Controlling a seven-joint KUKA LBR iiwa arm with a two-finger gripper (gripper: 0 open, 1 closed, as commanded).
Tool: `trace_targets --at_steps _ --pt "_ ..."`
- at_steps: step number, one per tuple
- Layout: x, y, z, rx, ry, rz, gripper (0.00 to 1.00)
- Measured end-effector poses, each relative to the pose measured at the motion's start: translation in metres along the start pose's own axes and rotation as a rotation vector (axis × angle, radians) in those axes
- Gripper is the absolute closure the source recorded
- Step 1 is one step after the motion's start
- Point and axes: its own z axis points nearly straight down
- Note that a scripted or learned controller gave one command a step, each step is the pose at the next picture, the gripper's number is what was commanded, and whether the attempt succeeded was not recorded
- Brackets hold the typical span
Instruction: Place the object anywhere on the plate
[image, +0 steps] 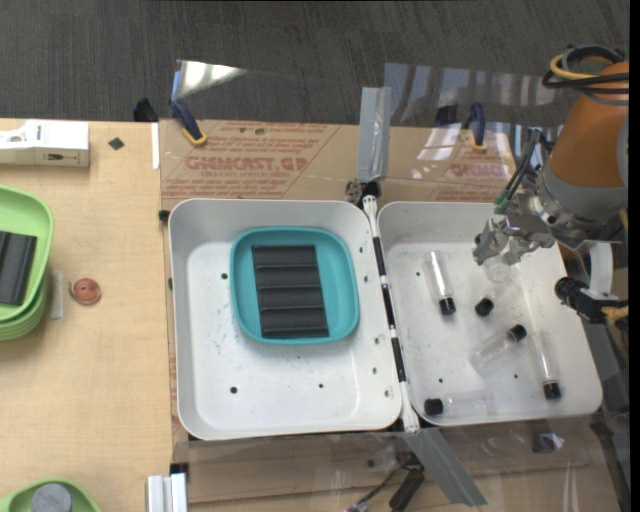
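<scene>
From above, two shallow white bins sit side by side on the bench. The left bin (200, 330) holds a teal plate (295, 285), set toward its far half, with a dark ribbed insert (290, 290) lying in the plate's middle. The right bin (570, 390) holds several clear tubes with black caps, scattered and apart from one another: one tube (439, 282) lies near the bin's centre-left with its cap toward the near side, another tube (546, 368) lies by the right wall, a third (499, 343) lies tilted between them, and small black caps (484, 307) and (433, 407) rest loose on the floor. None of these touches the plate. The grey arm with its orange band (590, 140) comes in from the right, and the gripper (500, 245) hangs over the far part of the right bin, just beyond the centre-left tube. Whether it is apart or together cannot be told here, nor whether anything is caught in it.
</scene>
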Motion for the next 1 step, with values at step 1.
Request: trace_targets --at_steps 1 --pt "-0.0001 0.0001 -0.0001 0.0 0.0 0.0 0.0"
